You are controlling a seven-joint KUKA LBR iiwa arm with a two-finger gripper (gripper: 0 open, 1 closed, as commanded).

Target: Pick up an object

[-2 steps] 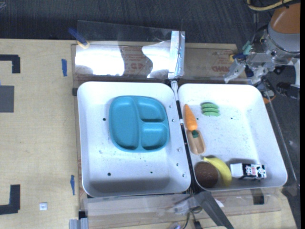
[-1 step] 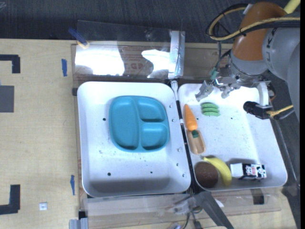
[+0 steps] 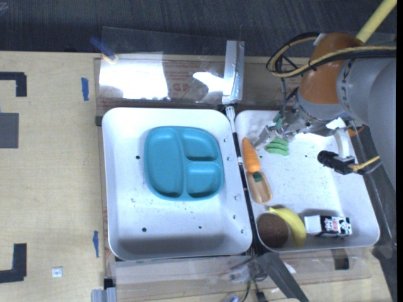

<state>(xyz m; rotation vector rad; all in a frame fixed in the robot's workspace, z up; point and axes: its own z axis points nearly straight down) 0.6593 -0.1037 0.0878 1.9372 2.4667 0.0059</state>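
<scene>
1. I can read no words, brand names or numbers anywhere before me.
2. The small black-and-white box (image 3: 327,225), at about five o'clock in my right bin (image 3: 362,197), carries dark print, too small and blurred for me to read.

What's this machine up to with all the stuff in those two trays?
A grey robot arm reaches in over the right bin, its tool low at the far end, just above a small green item. It is trying to pick something up; nothing visibly sits in the tool. An orange carrot, a banana, a brown round fruit and a small black-and-white object lie there. The left bin holds a blue divided plate.
</scene>
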